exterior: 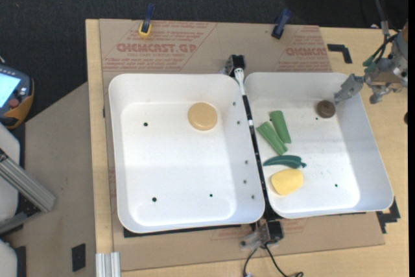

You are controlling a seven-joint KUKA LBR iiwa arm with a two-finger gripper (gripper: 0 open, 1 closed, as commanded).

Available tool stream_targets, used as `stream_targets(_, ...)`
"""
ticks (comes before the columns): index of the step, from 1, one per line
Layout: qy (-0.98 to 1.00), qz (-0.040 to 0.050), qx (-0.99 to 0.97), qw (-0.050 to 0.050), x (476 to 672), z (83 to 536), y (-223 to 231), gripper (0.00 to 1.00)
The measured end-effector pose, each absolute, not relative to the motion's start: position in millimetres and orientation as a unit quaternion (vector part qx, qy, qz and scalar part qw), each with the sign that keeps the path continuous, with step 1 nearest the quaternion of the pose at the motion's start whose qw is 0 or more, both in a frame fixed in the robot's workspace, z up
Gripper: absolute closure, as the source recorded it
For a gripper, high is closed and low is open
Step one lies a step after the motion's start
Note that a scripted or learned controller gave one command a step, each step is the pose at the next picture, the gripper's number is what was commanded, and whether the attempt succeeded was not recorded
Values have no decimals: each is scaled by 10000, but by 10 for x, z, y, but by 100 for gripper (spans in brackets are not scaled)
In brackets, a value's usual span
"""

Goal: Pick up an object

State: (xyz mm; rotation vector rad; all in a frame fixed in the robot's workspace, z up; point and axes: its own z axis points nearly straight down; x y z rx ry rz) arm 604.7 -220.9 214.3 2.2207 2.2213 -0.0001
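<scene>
I see the left bin (130, 159) holding a tan disc (203, 117). Right bin (363, 159): two green pieces (275, 130), yellow lump (286, 181), dark green strip (284, 161), small brown ball (325, 108) near the far wall. Gripper (362, 89) above the right bin's far right corner, fingers spread apart, nothing between them, just beside the ball.

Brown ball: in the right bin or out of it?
In. The brown ball rests on the floor of the right bin, near its far right corner, apart from the green pieces. The gripper is close by.
</scene>
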Motion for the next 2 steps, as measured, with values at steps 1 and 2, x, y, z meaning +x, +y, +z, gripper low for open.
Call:
stream_targets(1,7075,7,7067,21,6055,2253,-2210,100)
stream_targets(2,7075,22,7067,37,5208,3635,-1918,100)
